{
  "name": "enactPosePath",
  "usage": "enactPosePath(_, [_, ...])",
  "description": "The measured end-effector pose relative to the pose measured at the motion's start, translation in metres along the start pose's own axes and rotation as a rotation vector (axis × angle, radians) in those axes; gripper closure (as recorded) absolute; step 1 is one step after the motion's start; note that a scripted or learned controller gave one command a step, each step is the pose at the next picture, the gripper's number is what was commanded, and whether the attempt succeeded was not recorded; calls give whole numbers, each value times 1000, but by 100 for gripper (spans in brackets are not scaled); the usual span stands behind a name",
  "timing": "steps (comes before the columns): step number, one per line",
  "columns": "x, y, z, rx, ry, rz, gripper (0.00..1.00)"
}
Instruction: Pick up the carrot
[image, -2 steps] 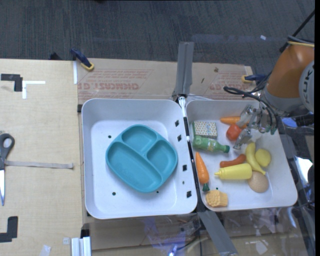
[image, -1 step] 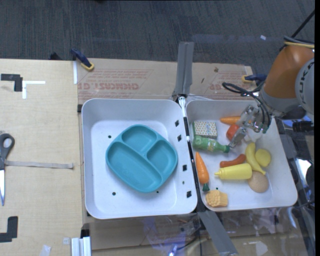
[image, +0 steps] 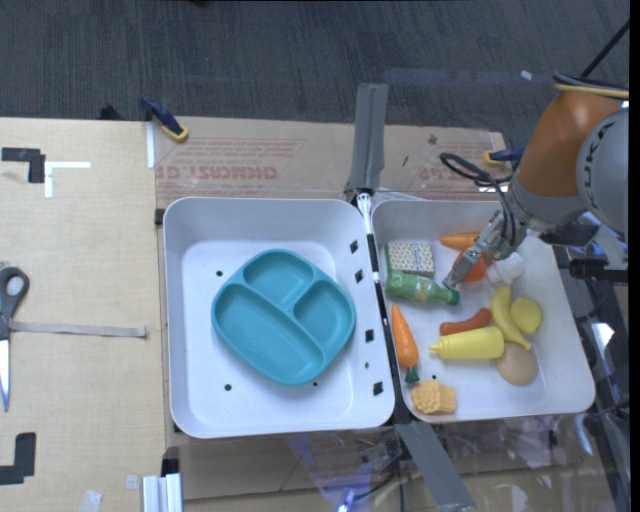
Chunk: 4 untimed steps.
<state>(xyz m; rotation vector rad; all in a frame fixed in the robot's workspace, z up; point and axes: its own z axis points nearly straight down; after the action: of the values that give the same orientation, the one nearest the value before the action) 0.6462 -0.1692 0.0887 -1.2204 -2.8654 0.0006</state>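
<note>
Carrot (image: 403, 338): orange, tapered body, small green stub at its lower end. It lies lengthwise along the left wall of the right bin (image: 560, 404), about halfway down that wall, tilted slightly, thick end toward the bin's near edge. Nothing rests on it; just beyond its upper end lies the green bottle (image: 421, 289), and near its lower end, at the near-left corner, sits the corn cob piece (image: 434, 398).

Arm: grey link with orange band (image: 560, 140) enters over the right bin's far-right corner and slants down and leftward into the bin. Gripper (image: 466, 268) hangs low over the bin's far-middle area, fingers pointed down-left, tips at a small orange-red item beside the green bottle's cap; well apart from the carrot. Cannot tell how the jaws stand from this angle.

Other contents, right bin: white-and-green box (image: 411, 257) by the far-left wall, yellow squeeze bottle (image: 470, 346) in the middle, banana (image: 518, 315) and a beige rounded piece (image: 518, 367) toward the right edge.

Left bin (image: 180, 300): teal divided plate (image: 284, 316) centred
</note>
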Motion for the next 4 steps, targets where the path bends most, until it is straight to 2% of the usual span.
enactPosePath(1, [-4,3,-15,-10,-21,-3,100])
enactPosePath(4, [-6,6,-48,-13,-38,-12,100])
